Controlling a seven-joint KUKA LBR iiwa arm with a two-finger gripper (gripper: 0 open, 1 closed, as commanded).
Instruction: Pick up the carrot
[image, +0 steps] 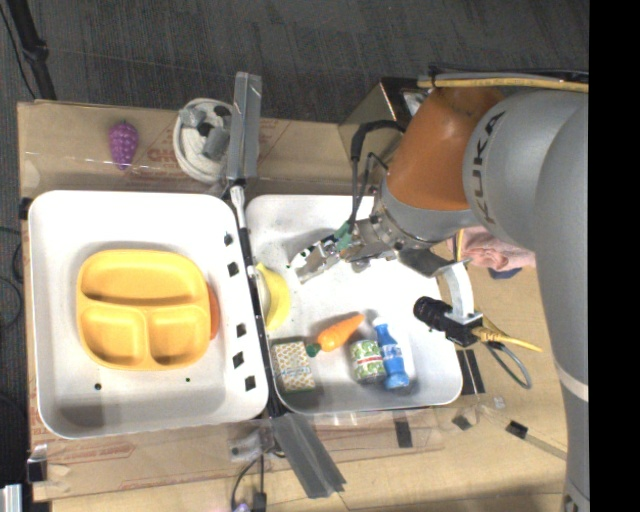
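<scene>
The carrot (338, 331) lies in the right bin (300, 215), between a small patterned box (292, 364) and a green can (366, 362), with a blue bottle (392, 355) beyond. The jaws (315, 255) hang above the bin's upper part, apart from the carrot; whether they are parted I cannot tell

A yellow divided tray (145, 307) is sitting in the left bin (60, 230) — across the divider to its right a banana (275, 297), a can (366, 361) and a blue bottle (392, 355) are lying; purple grapes (123, 142) are resting beyond it.
</scene>
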